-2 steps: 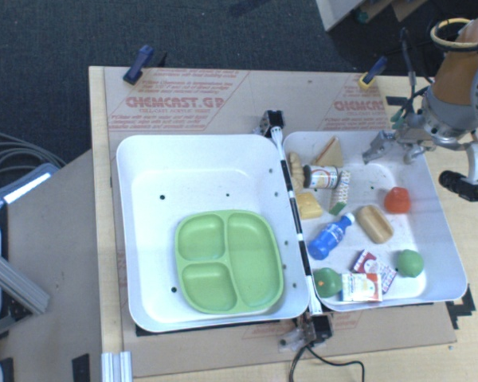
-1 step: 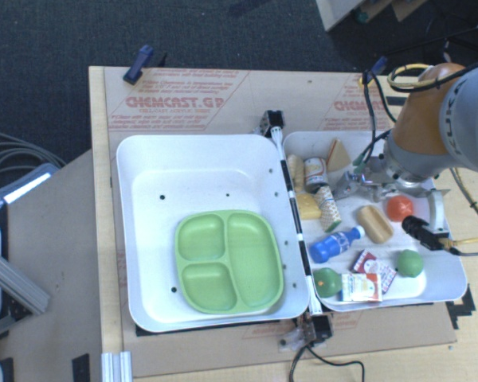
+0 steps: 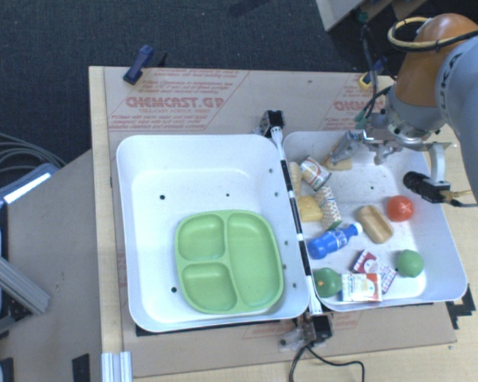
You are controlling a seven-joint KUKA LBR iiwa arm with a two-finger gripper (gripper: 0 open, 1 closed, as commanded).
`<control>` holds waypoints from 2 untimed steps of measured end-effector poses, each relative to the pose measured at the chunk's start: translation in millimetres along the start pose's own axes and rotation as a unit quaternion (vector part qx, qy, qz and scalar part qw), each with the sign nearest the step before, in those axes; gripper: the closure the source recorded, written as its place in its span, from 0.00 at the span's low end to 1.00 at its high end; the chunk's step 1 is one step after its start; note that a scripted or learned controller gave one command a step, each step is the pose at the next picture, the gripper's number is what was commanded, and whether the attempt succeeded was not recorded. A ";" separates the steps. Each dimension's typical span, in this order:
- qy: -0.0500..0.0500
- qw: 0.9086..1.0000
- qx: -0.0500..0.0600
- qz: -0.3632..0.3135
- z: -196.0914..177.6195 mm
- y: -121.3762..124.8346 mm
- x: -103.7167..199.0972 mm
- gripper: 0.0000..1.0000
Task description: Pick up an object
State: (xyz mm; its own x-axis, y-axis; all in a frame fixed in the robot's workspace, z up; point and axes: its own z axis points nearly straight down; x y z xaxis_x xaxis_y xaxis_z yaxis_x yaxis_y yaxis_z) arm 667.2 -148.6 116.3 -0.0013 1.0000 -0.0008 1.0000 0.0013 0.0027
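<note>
1. At the 11 o'clock corner of the right bin (image 3: 454,289), a small tan object (image 3: 338,160) is lying just beside the gripper (image 3: 360,140). Its long axis is running from 8 o'clock to 2 o'clock, and its upper end is pointing at the gripper.
2. Whether the gripper is clenched, released or grasping that object cannot be told; the tool is blurring into shadow and metal parts, and the object's upper end is partly hidden there.
3. At 7 o'clock from the tan object, a crumpled can (image 3: 315,172) is lying near the dividing wall.
4. Further toward 6 o'clock, a blue bottle (image 3: 332,241) is lying on its side, its pale cap pointing to 2 o'clock.
5. At 3 o'clock from the bottle, a tan roll (image 3: 375,223) and a red ball (image 3: 399,208) are sitting close together.
6. Along the bin's 6 o'clock edge, a red-and-white carton (image 3: 365,281) is lying with its print too small to read.
7. Over at 9 o'clock, the left bin (image 3: 143,165) is holding a green divided plate (image 3: 227,259).
8. The arm (image 3: 430,70) is being cut off at the 3 o'clock edge.
</note>
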 end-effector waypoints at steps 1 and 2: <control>0.000 1.000 0.003 0.001 26.8 -51.3 -48.2 0.00; 0.000 1.000 0.002 0.001 31.5 -100.5 -59.3 0.00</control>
State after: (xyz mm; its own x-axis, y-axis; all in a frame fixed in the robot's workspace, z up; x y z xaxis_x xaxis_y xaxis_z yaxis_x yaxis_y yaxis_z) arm 566.9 -208.0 84.5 0.0008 1.0000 -0.0001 1.0000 -0.0008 -0.0009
